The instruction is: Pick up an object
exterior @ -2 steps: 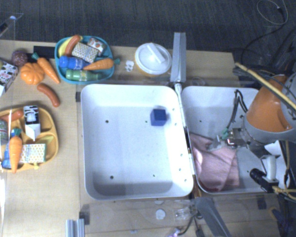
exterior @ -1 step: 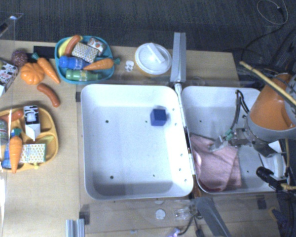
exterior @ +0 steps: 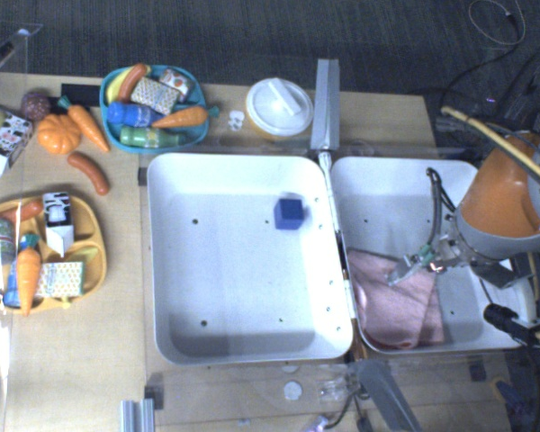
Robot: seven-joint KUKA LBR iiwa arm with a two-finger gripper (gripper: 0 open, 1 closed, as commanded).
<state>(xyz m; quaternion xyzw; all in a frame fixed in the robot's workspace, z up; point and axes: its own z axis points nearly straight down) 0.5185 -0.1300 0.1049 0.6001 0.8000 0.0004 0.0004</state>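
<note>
A small blue cube (exterior: 290, 212) sits in the left white bin (exterior: 189, 331), toward its upper right part. A crumpled pink cloth (exterior: 391, 306) lies in the lower left part of the right white bin (exterior: 387, 183). My gripper (exterior: 421, 264) reaches in from the right and hangs low at the cloth's upper right edge, far from the cube. The grey arm with its orange band (exterior: 499, 203) covers the right side of that bin. Nothing shows as held.
Left of the bins are a blue bowl (exterior: 119, 136) and a yellow plate (exterior: 94, 250), both with toy food, and loose toy vegetables (exterior: 72, 133). A white lidded container (exterior: 280, 106) stands behind the left bin. Cables (exterior: 522, 327) run at the right.
</note>
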